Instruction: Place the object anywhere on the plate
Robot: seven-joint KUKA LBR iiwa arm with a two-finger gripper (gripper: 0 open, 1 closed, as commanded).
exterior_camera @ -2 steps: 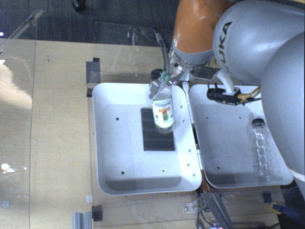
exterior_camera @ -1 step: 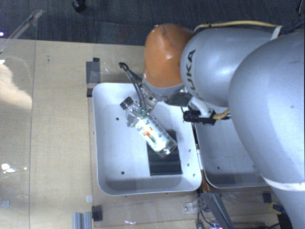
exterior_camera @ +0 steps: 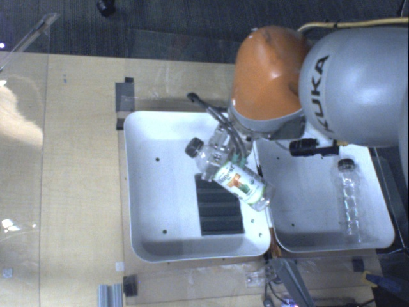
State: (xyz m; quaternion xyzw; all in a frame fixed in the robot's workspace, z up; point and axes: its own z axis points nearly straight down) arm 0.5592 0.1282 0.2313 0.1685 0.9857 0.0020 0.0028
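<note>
Evidently, handling: the bottle (exterior_camera: 243, 185) looks light, stiff and smooth, so likely slippery; best taken across its middle.
Look: small clear bottle, white label with green and orange print.
Place: over the left bin (exterior_camera: 144, 184), above a dark ribbed plate (exterior_camera: 217, 211).
Claw (exterior_camera: 220, 162): seems closed around the bottle's upper end.

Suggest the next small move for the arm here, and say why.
Probably lower and release: the gripper seems to carry the labelled bottle just above the dark ridged plate in the left bin, already overlapping its upper right corner.
</note>
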